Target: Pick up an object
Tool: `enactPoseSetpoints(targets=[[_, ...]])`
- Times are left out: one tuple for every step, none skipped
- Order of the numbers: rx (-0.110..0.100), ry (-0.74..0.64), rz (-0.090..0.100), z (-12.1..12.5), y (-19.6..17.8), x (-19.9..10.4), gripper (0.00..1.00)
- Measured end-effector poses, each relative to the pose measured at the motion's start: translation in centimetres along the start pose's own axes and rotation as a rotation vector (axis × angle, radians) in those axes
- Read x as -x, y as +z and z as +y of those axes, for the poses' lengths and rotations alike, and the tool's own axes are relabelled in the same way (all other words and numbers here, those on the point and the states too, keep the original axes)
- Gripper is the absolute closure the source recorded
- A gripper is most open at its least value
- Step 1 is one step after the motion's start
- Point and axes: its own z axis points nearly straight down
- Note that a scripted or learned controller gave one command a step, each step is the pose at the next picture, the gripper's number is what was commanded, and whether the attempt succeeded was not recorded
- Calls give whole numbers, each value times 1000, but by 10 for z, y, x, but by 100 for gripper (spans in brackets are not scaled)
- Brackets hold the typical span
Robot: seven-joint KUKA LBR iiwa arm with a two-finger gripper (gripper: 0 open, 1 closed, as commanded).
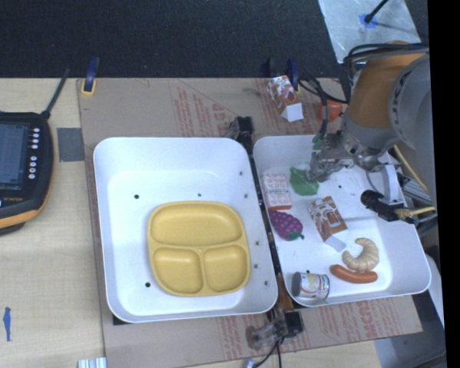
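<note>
My gripper [320, 169] hangs low over the back of the right bin [404, 282], reaching in from the right. Just to its left and partly under it lies a green toy [301, 182]; I cannot tell if they touch. Also in this bin are a purple bunch of grapes [286, 224], a pale red-printed packet [276, 189], a brown snack packet [327, 217], a croissant [362, 254], a hot dog sausage [353, 274] and a small can [310, 286] on its side at the front.
The left bin [121, 170] holds a yellow divided plate [198, 246]. A tablet-like pendant [14, 168] lies at the far left of the bench. A small carton [284, 94] sits behind the right bin.
</note>
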Motion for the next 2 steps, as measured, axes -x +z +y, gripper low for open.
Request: enactPoseSetpoints(targets=[[0,0,0,0,0,0,0],[3,3,1,13,11,-9,0]])
